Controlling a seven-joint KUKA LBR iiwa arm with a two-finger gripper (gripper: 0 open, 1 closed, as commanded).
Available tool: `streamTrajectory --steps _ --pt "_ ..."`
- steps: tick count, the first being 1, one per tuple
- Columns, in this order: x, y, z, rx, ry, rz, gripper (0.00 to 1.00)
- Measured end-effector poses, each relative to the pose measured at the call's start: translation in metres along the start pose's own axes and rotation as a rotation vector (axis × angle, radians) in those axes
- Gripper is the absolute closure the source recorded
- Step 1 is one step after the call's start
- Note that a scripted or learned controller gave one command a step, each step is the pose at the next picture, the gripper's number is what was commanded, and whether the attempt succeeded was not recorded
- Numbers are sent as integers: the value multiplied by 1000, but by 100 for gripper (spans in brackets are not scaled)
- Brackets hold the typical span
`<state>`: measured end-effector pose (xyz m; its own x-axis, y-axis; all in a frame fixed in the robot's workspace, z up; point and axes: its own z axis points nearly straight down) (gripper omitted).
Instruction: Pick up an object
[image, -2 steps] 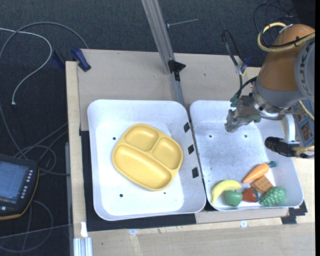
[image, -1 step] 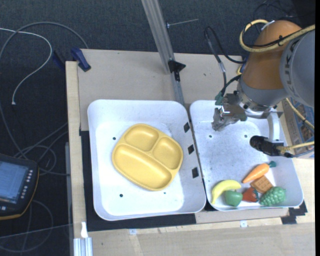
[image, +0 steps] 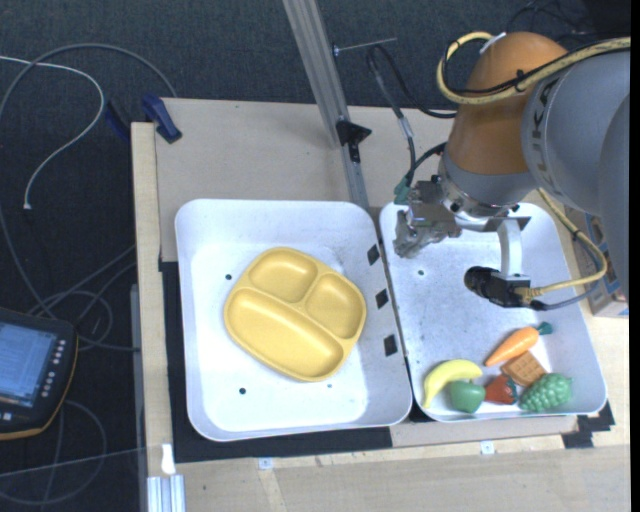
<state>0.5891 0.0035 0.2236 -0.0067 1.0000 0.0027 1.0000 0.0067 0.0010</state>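
Observation:
My gripper (image: 412, 240) hangs over the far left corner of the right bin (image: 440, 300), just inside its left wall, and nothing shows in its grasp. The toy food lies bunched in that bin's near right corner, well away from the gripper: a yellow banana (image: 447, 375), a green apple (image: 465, 397), a small red piece (image: 500, 390), an orange carrot (image: 515, 345), a brown cracker-like block (image: 524, 369) and a bunch of green grapes (image: 546, 392).
The left bin (image: 205, 400) holds a yellow divided plate (image: 295, 312). A metal post (image: 330, 90) rises behind the gap between the bins. The grey arm with its orange band (image: 500, 100) overhangs the right bin's far side. A black cable fitting (image: 497, 286) hangs below the wrist.

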Motion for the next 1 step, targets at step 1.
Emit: streamTrajectory --steps 1 --pt "51 -14 -5 4 1 -1 100"
